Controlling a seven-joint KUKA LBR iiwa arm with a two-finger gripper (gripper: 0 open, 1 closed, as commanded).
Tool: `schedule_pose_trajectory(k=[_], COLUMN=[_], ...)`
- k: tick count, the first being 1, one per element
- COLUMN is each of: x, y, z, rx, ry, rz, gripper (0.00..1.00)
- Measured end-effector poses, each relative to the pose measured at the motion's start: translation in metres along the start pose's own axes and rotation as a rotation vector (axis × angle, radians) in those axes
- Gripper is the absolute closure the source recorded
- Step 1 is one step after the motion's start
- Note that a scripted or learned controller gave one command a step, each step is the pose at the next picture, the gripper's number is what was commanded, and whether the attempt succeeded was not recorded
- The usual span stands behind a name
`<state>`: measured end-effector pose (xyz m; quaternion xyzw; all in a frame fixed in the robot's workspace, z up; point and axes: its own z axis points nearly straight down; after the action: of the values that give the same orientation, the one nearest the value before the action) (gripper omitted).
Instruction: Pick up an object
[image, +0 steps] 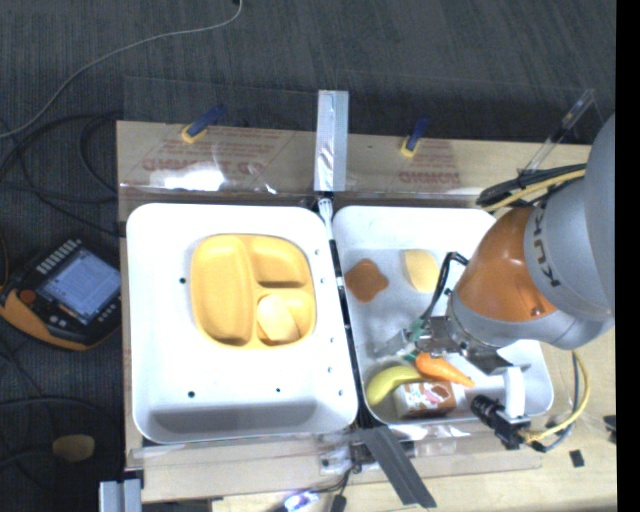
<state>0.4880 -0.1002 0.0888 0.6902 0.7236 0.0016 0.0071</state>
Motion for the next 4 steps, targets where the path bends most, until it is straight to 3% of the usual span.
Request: schedule_pose_trajectory(k=[1,2,3,4], x=[0.001,0.001,-0.064,-0.079], y=[0.001,0.001,-0.008,-0.005], z=[-0.008,-0.008,-0.014,0.0], rx=[0.001,0.002,0.016,0.01], ry=[0.003,0.004,0.007,0.01], rz=[-0.001,-0.001,-0.132,0.076], gripper=[1.0,0.0,0.0,0.0])
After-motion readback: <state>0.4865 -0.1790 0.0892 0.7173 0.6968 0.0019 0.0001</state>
